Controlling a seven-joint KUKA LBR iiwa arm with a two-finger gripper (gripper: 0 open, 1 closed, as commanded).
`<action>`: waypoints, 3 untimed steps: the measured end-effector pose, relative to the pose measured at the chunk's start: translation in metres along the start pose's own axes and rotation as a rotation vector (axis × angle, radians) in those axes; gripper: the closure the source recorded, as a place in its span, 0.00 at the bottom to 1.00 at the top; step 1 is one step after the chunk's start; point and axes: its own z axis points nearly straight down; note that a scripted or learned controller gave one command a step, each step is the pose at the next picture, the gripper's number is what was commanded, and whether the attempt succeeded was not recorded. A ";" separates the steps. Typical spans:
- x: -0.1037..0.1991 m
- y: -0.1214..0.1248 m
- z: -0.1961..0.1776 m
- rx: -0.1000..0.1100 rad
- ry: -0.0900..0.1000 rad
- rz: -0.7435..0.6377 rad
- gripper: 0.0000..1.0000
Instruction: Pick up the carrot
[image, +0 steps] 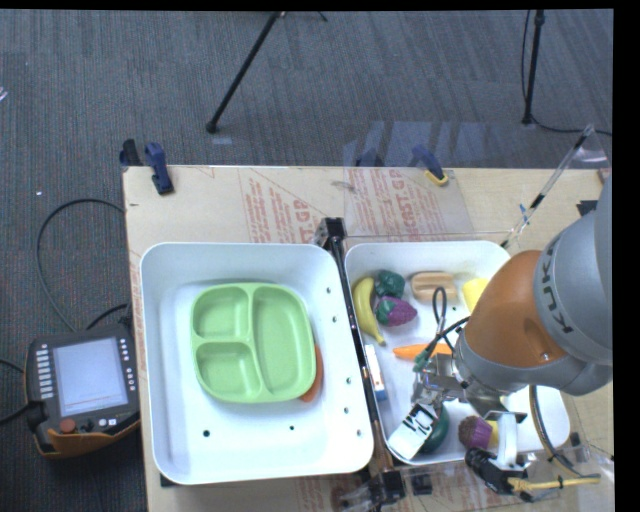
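Where it lies in the right bin (490, 250), the carrot (412, 352) runs left-right.

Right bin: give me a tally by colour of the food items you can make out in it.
Yellow: 2, banana, yellow piece by the arm
Purple: 2, one by the banana, one near the front
Orange: 1, carrot
Green: 1
Tan: 1, bun
Total: 7
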 end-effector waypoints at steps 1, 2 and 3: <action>0.039 -0.006 -0.101 -0.002 0.001 0.349 1.00; -0.017 -0.001 -0.012 0.009 -0.004 0.404 1.00; -0.017 0.002 -0.015 0.000 -0.003 0.402 0.00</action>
